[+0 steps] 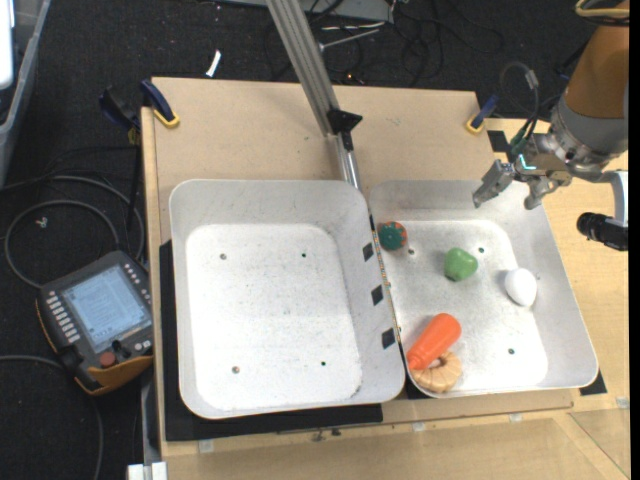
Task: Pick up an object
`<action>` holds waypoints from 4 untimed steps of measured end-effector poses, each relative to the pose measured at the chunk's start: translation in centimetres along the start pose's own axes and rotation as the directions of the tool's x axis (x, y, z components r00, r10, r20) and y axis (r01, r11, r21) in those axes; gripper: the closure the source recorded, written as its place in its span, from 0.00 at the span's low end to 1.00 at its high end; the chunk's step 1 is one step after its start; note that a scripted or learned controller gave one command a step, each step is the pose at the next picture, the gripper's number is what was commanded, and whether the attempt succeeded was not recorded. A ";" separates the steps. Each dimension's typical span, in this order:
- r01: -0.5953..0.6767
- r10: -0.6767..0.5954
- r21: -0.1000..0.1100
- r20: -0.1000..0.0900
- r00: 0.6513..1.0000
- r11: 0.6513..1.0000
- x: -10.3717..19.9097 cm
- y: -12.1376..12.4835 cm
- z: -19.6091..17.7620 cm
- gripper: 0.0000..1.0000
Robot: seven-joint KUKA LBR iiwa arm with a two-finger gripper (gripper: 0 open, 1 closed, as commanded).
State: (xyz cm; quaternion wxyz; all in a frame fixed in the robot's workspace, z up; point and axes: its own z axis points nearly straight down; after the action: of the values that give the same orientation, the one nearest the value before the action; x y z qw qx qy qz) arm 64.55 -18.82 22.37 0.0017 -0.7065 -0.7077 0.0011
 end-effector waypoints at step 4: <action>-0.001 0.001 -0.001 0.001 1.000 1.000 0.6 -0.7 13.0 0.00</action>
State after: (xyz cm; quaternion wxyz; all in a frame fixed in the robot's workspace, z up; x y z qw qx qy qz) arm 63.83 -18.17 9.35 0.0010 -0.7070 -0.7072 0.0010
